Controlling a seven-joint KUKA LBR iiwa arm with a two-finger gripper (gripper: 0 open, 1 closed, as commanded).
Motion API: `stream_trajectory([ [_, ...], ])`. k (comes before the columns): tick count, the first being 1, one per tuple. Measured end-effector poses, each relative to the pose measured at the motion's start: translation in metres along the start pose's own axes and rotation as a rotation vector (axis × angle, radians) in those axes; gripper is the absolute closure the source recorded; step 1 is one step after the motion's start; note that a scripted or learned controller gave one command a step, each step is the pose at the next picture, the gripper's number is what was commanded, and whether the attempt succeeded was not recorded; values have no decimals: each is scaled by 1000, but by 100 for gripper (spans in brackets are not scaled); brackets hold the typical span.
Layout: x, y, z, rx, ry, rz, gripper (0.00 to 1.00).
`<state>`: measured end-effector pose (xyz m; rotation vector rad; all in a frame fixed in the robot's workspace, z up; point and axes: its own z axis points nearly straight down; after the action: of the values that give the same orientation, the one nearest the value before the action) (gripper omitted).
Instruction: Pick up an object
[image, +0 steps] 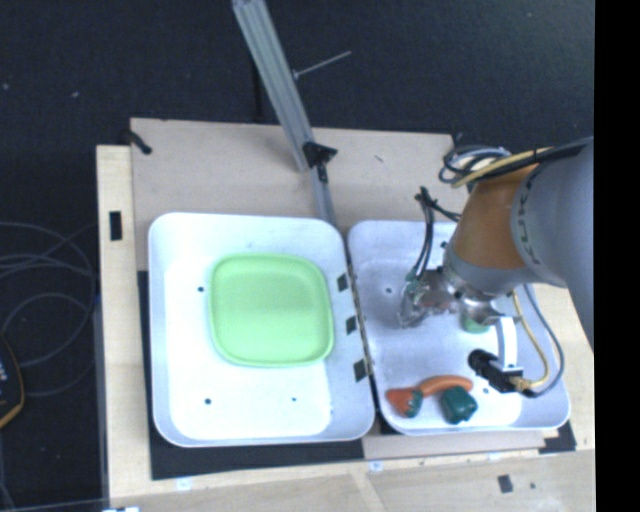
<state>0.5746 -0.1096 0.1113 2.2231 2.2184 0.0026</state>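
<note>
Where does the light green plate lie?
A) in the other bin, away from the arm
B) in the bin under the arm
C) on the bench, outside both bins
A: the green plate lies flat in the bin away from the arm, while the claw hangs over the other bin.

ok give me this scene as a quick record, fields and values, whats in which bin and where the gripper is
left bin: one square green plate, lying flat
right bin: orange-red object and teal object, side by side at the bin's lower edge in the view; whether they touch is unclear
gripper: over the right bin's middle, apart from both small objects
task state: both small objects lie in the bin, not yet lifted
</note>
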Motion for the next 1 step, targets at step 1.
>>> stream_trajectory([
  [1, 0, -9, -54, -3, -1, -1, 100],
])
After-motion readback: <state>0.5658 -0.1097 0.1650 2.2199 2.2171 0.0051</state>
